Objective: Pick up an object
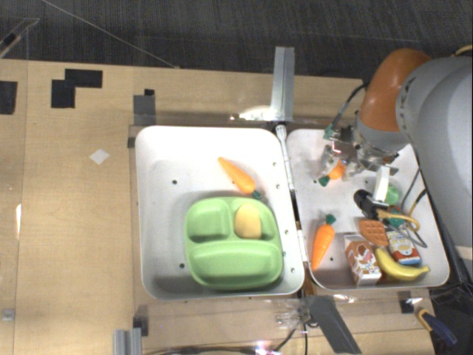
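1. While the arm [436, 117] hangs over the right bin [303, 154], its gripper [336, 167] sits low in the bin's upper half, right on a small orange object [336, 171]. That looks like the pick target, so the grasp step seems to be in hand.
2. Jaw state: honestly can't tell. The wrist hardware crowds the spot, and whether the orange piece is actually pinched isn't readable.
3. From the gripper, a carrot [321, 244] lies at about 6 o'clock, well apart. A banana [399, 265], a small carton [362, 261] and other bits pile up toward 5 o'clock, in the bin's lower right corner.
4. Over in the left bin [162, 154] there's a green tray [233, 254] with a yellow item [248, 220] in one compartment, plus a second carrot [236, 174] at the tray's 12 o'clock.
5. Next move probably calls for a firm close and a straight lift, keeping clear of the bin wall toward 9 o'clock.
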Motion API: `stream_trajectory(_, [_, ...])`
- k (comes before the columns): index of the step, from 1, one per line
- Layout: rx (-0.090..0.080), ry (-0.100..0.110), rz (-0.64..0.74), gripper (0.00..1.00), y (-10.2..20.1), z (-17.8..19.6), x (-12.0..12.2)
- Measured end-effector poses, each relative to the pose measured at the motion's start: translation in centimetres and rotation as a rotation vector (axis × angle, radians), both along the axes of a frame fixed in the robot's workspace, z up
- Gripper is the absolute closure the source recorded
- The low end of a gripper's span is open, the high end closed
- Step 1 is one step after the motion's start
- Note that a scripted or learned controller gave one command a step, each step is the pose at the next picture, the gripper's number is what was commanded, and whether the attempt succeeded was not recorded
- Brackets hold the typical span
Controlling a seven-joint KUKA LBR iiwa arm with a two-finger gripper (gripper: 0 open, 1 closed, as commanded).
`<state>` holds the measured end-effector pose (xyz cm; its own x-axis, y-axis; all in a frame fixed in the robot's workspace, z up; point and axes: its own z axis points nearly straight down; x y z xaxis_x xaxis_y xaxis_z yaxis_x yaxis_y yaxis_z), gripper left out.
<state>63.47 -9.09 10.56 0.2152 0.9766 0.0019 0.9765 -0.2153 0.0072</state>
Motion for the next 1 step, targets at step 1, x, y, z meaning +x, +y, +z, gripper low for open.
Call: stream_trajectory(1, [0.000, 0.001, -0.020, 1.00, 3.12, 9.66, -3.35])
